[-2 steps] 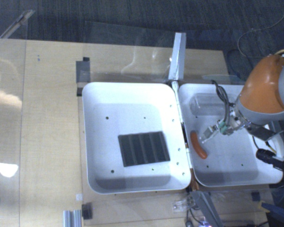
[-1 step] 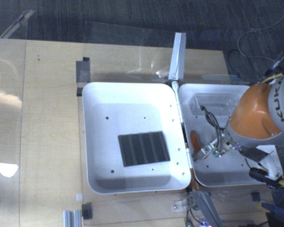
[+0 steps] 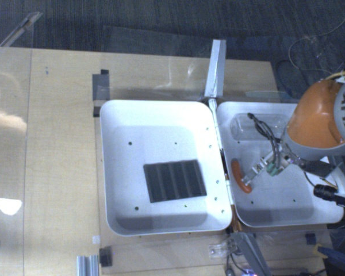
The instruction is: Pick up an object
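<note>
Partly hidden pincer by orange obj, right bin

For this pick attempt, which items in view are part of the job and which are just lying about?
Part of the job:
- gripper, low in the right bin
- orange-red object, by the right bin's left wall, right at the fingertips; a grasp cannot be confirmed

Just lying about:
- dark ribbed pad, flat in the left bin
- clear plastic item, near the right bin's back wall

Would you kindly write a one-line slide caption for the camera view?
KUKA arm's gripper reaches down to an orange-red object in the right bin; a dark ribbed block lies in the left bin.
</note>
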Controlling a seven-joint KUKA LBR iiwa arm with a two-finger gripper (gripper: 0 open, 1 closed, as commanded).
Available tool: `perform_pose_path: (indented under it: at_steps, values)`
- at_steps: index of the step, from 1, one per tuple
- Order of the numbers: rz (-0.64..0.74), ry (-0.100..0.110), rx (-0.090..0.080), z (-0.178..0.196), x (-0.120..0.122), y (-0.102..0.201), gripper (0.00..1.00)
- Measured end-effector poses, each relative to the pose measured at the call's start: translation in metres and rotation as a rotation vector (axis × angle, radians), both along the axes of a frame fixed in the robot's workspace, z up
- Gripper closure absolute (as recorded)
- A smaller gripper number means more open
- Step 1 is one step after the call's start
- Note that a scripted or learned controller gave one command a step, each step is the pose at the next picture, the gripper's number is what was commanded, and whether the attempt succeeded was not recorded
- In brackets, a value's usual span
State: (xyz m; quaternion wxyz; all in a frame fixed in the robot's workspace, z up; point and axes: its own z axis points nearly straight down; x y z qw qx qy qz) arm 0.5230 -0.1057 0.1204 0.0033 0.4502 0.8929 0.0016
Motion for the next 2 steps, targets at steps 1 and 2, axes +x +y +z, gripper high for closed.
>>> perform_pose_path:
  at_steps: [1, 2]
  values:
    - [-0.256, 0.048, 0.007, -0.031, 0.091, -0.021, 0.0]
    - [-0.351, 0.116, -0.016, -0.035, 0.121, -0.01, 0.0]
